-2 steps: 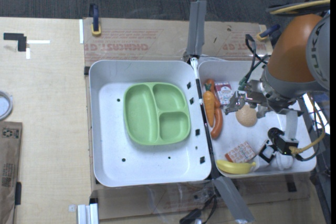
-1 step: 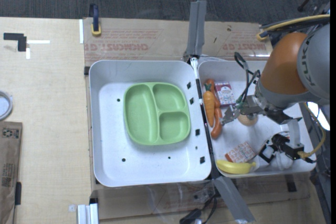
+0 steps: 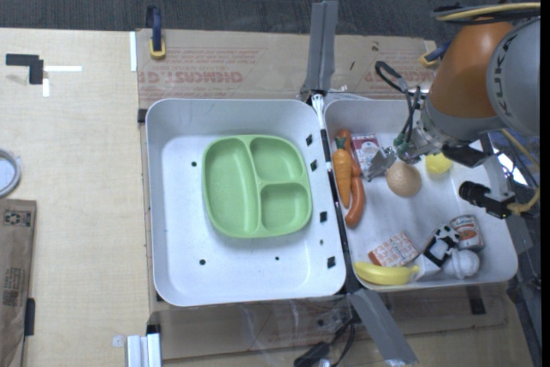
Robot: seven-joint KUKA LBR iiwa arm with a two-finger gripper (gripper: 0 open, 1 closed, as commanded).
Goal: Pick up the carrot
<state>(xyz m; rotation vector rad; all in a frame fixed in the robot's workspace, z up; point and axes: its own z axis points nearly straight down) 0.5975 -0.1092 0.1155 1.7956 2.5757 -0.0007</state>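
Carrot (image 3: 343, 173) along right bin's (image 3: 503, 249) left wall, gripper (image 3: 384, 162) just beside it, finger state cannot be told

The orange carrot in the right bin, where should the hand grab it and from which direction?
Probably at mid-length of the orange carrot, coming straight down from above with the fingers closing across its narrow width. It lies flat and lengthwise along the left wall of the right white bin, green top toward the far end. A reddish sausage-shaped piece touches its near end, and that wall crowds its left side, so the middle looks freest.
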